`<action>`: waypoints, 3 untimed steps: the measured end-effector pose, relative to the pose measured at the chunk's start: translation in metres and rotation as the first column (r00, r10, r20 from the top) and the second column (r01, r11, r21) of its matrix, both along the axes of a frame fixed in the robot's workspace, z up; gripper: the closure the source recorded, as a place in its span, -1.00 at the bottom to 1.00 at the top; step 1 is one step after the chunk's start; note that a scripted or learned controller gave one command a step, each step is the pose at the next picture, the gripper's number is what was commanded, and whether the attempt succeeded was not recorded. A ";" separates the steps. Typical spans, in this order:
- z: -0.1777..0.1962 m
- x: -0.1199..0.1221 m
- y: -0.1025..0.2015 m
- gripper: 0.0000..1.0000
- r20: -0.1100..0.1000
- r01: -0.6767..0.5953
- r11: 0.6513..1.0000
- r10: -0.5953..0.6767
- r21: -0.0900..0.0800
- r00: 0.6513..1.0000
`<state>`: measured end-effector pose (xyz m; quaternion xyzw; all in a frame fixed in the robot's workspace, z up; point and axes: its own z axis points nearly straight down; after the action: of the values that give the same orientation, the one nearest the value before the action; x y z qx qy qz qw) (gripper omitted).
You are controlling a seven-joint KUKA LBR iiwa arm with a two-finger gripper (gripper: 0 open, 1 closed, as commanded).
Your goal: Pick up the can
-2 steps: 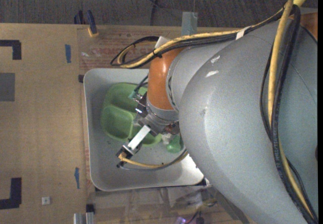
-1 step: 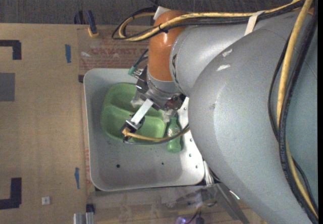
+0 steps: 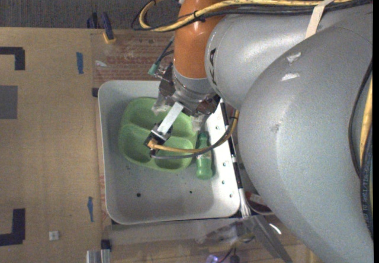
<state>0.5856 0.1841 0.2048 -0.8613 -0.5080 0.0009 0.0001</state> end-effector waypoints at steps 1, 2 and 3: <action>-0.066 -0.065 -0.055 -1.00 -0.003 -0.266 0.964 0.266 0.002 0.964; -0.053 -0.105 -0.044 -1.00 -0.003 -0.330 0.944 0.330 0.002 0.944; -0.021 -0.106 -0.146 -1.00 0.000 -0.526 0.850 0.526 0.002 0.850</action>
<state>0.4794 0.0379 0.1837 -0.6896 -0.7242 0.0007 0.0009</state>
